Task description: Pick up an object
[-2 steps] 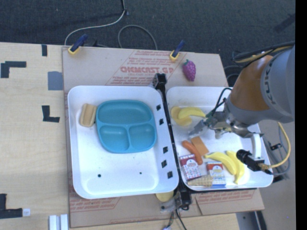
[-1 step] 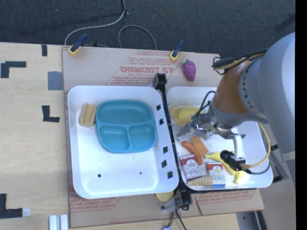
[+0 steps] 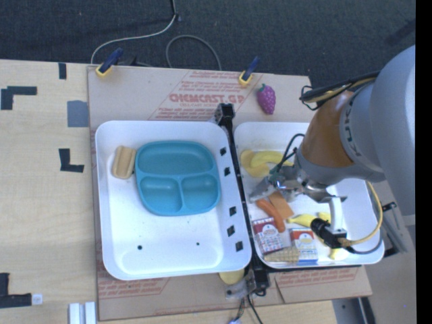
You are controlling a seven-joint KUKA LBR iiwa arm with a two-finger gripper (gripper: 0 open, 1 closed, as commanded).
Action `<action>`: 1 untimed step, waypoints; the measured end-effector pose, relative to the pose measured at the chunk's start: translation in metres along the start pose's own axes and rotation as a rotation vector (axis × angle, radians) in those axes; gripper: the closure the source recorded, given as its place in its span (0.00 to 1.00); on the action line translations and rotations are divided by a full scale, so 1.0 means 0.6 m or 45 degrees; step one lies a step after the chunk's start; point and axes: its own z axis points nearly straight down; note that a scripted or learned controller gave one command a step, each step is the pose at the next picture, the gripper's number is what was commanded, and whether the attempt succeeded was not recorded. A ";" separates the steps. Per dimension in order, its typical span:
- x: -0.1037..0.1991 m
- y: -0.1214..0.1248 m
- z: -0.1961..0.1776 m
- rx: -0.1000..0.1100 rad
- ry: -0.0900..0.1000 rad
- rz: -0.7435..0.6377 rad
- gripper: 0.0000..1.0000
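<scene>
Passing tan block (image 3: 123,162) and teal plate (image 3: 179,177), untouched in left bin (image 3: 108,248). Reaching into right bin (image 3: 374,211), gripper (image 3: 279,181) just above orange piece (image 3: 275,208). Cannot tell whether open or closed. Nothing seen lifted; grasping and raising probably still left.

Toys crowd the right bin (image 3: 375,211); the left bin (image 3: 121,245) lies open below its blue tray (image 3: 179,177).
</scene>
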 end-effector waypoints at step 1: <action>0.117 0.214 -0.174 -0.015 0.004 -0.012 0.00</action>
